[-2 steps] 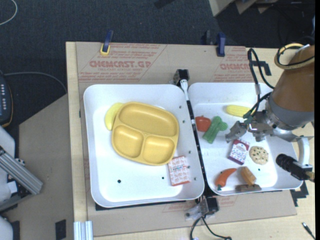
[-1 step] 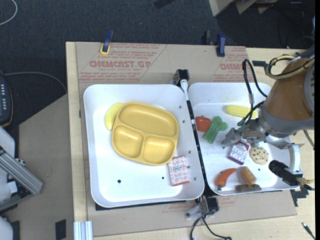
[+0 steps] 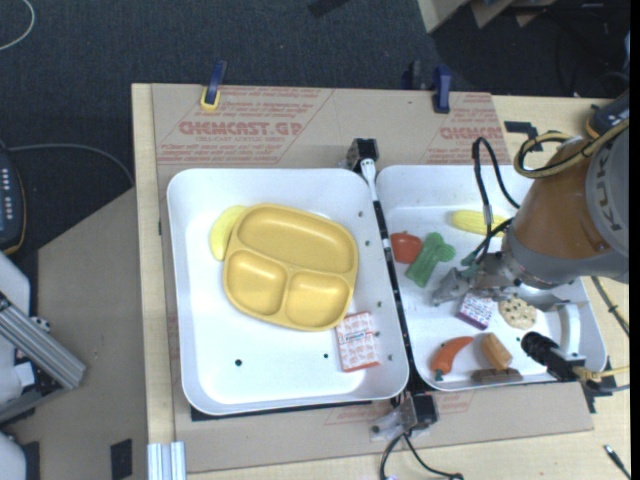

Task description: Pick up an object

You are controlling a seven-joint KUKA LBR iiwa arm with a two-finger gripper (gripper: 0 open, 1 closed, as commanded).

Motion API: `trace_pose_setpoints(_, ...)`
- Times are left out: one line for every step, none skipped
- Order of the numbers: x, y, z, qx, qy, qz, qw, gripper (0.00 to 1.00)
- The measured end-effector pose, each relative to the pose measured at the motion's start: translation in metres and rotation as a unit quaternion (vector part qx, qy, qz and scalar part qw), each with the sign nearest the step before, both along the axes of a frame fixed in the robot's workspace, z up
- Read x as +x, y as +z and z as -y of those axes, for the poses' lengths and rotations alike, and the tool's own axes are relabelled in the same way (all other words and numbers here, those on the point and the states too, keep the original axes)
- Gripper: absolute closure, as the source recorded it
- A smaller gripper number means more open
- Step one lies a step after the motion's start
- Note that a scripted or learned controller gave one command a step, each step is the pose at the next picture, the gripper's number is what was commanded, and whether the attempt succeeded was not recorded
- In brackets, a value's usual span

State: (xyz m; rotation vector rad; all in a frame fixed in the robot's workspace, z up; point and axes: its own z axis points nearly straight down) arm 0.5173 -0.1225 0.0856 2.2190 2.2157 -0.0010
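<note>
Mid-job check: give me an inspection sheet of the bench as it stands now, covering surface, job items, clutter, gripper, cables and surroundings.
Surface: two white bins side by side, left bin and right bin, on a cardboard sheet.
Job's things: right bin holds a green toy, red piece, yellow piece, purple packet, cookie, orange-red pepper, bread-like piece.
Clutter: yellow divided tray and a small red-print packet in the left bin.
Gripper: gripper low over the right bin's middle; finger state unreadable.
Cables: black cable looping by the arm.
Surroundings: dark carpet; two clamps on the far edge.
</note>
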Motion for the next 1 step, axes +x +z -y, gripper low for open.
trace_pose_setpoints(0.0034,0.0154,0.0007,-0.0012,-0.001,0.006,1.0,1.0)
